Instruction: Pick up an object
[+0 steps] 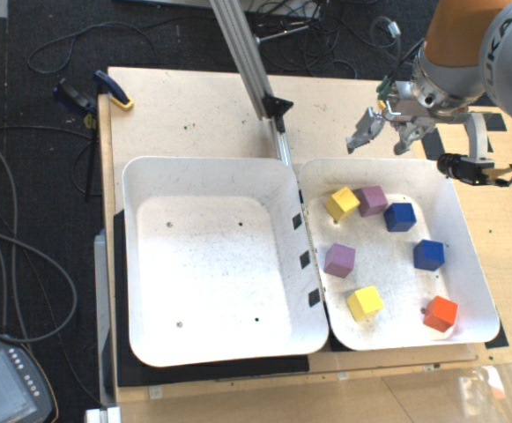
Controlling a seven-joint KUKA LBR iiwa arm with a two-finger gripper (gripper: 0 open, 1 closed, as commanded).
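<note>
While gripper (384, 136) hangs open, holding nothing, above right bin (467, 236), we count seven cubes inside; left bin (141, 236) bare.

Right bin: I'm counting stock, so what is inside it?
The right bin holds seven cubes: two yellow, two purple, two blue, one orange. None stacked; anything beneath a cube is covered.
</note>
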